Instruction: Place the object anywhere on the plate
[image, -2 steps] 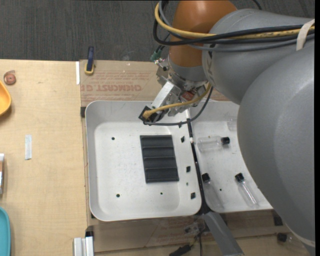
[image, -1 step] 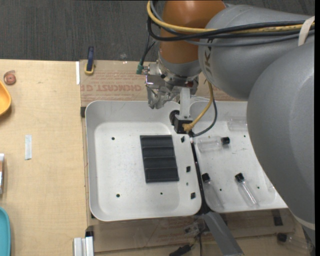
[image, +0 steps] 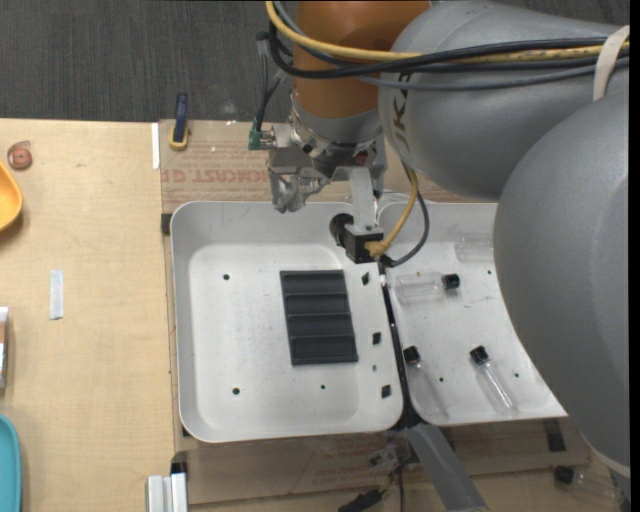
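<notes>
Grey arm bulk (image: 560, 200) looms nearest while the pincer (image: 288, 195), its state not to be told, is hung over the left bin's (image: 200, 400) far rim; the black ribbed plate (image: 319, 317) is seen bare, small clear vials (image: 490, 378) lying in the right bin, nothing judged placed yet.

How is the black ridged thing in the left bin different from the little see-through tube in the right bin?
The black ridged plate is dark and solid; the clear tube is see-through with a black cap. The plate is wide, flat and rectangular; the tube is thin and much smaller. The plate lies nearly straight in the left bin; the tube lies slanted in the right bin. Both lie flat on a white bin floor, apart from the gripper.
</notes>
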